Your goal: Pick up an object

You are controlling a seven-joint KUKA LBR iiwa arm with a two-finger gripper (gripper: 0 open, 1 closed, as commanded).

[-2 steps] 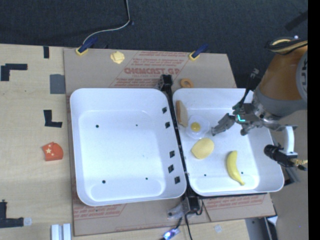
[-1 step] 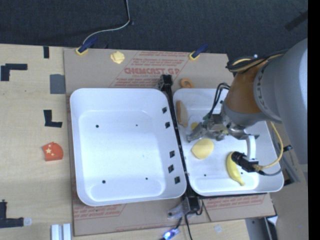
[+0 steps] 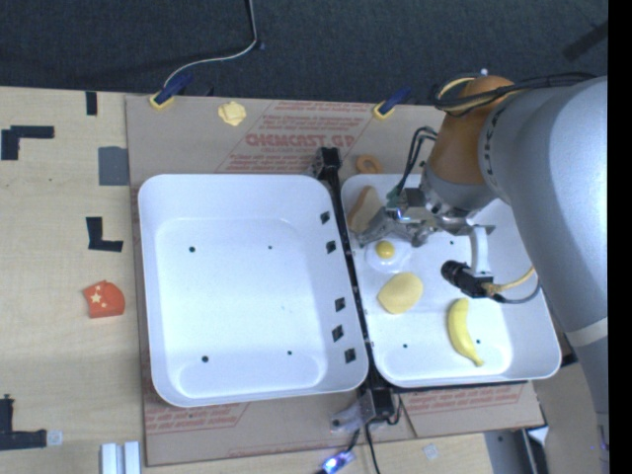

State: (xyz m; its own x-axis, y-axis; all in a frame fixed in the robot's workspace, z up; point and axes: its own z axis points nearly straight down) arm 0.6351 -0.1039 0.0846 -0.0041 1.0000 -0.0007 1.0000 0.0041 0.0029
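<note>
Reaching in from the right, I hold my gripper [image 3: 387, 227] low over the back left part of the right bin [image 3: 523, 368], close to the divider between the two bins. Its fingers are splayed apart, open at a moderate width, and nothing sits between them. Just under and in front of the fingertips lies a small yellow ball inside a clear ring [image 3: 385, 252], apart from the fingers as far as I can tell.

A tan bread-like piece [image 3: 362, 205] lies beside the gripper on its left, against the bin's left wall, with its long axis running from the back of the bin toward the front, tilted slightly. In front of the ball sits a pale yellow lemon-shaped lump [image 3: 400, 292], roughly round, its slight length lying across the bin. Further right, the banana [image 3: 462, 332] rests near the front right corner; its long axis runs back to front, curving gently, with the lower tip pointing toward the front rim.

The left bin [image 3: 158, 205] is white with small dark dots on its floor. Both bins stand on a brown cardboard sheet [image 3: 286, 136] with red print, laid on a light wooden bench [image 3: 59, 225]. A small yellow piece [image 3: 232, 114] lies on the cardboard behind the left bin, and a red object [image 3: 106, 299] rests on the bench well to the left. Dark carpet [image 3: 118, 18] lies beyond.
</note>
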